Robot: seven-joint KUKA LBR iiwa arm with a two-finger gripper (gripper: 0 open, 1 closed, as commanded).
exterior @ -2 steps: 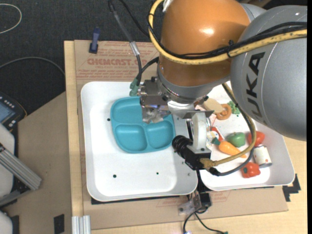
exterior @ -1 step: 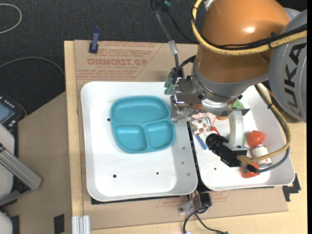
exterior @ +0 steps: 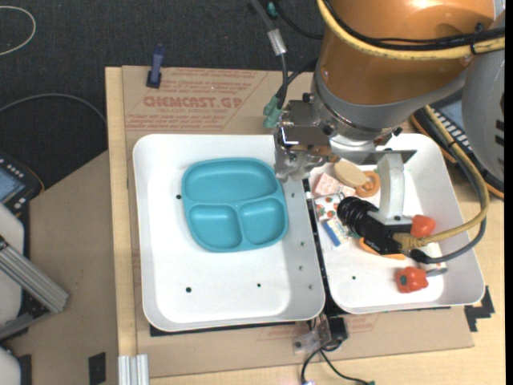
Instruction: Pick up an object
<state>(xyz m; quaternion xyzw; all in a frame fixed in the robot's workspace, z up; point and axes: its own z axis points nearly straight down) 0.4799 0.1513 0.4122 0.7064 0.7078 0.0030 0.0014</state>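
Arm's end effector (exterior: 298, 160) hangs over the seam btwn bins, grip state can't be told, w/ blue tray (exterior: 234, 204) left, clutter (exterior: 377, 223) right, likely targets.

bright even overhead light, glare on the orange band (exterior: 417, 14), soft shadows, slight blur.

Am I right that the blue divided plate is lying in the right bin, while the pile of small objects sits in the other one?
Not quite: the camera view shows the blue divided plate lying in the left bin; the pile of small objects sits in the right bin.
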